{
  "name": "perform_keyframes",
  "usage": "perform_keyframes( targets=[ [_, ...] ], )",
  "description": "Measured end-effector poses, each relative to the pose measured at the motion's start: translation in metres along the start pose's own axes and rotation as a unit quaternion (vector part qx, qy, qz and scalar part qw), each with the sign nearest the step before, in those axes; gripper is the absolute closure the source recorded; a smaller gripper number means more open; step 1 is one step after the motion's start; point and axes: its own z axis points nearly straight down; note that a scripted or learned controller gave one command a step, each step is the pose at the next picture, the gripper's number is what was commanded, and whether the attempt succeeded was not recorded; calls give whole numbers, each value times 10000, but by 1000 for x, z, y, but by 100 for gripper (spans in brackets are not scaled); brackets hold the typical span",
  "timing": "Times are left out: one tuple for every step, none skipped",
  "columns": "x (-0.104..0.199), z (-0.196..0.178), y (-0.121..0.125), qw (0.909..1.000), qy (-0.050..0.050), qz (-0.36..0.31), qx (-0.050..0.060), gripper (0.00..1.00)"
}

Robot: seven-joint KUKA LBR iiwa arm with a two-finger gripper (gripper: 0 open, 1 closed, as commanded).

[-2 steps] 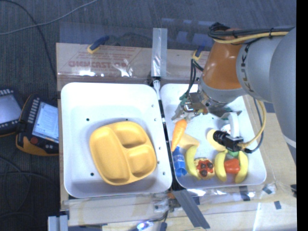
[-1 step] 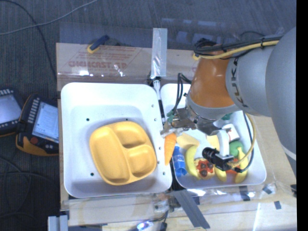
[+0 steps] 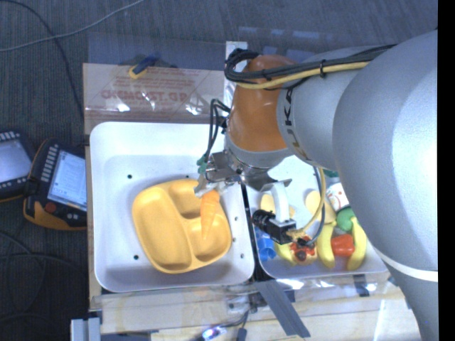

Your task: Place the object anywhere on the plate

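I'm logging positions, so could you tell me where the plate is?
The yellow plate lies in the left bin, toward its right wall, under the gripper.

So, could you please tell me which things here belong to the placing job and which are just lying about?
Job:
- yellow plate
- orange object lying on the plate
- gripper

Lying about:
- banana
- blue item
- red item
- handheld controller
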Motion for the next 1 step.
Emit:
perform_keyframes(
  targets=[
    [0,0,0,10000,2,6,0,0]
  ],
)
